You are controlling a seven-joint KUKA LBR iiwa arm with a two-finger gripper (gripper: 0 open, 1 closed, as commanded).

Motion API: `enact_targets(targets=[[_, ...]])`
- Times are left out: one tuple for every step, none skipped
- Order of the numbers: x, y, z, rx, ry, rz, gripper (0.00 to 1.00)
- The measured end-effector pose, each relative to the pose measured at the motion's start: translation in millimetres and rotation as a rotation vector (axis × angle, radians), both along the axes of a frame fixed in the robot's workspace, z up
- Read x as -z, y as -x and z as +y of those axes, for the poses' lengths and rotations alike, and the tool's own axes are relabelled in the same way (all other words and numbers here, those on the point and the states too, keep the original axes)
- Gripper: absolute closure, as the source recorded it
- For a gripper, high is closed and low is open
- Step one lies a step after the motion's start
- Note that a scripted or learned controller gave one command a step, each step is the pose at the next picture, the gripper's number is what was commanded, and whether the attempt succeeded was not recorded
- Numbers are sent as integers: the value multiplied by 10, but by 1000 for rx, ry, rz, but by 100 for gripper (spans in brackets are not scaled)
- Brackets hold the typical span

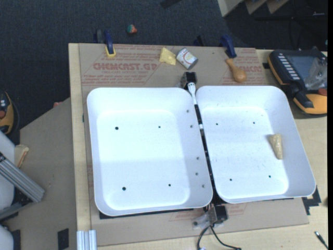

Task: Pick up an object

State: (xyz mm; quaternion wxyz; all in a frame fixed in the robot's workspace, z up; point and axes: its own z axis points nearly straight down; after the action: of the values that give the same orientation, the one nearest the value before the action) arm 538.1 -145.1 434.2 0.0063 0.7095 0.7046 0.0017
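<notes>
From where I stand the only pickable piece, a small tan object (pixel 277 145), lies near the right wall of the right bin (pixel 244 191), so I'd come straight down over it, fingers straddling its narrow width.

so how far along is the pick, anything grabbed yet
Nothing looks done yet. The one pickable thing in the bins, a tan object, lies loose near the right wall of the right bin. Nothing is in hand: no fingers are on it. All of the pick is left: reaching the object, closing on it and lifting it. The left bin plays no part so far.
</notes>
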Motion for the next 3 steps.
enact_targets(targets=[[980,-351,168,-9,-9,20,100],[527,-371,-491,-1,0,4,100],[1399,-201,-191,-8,-10,21,100]])
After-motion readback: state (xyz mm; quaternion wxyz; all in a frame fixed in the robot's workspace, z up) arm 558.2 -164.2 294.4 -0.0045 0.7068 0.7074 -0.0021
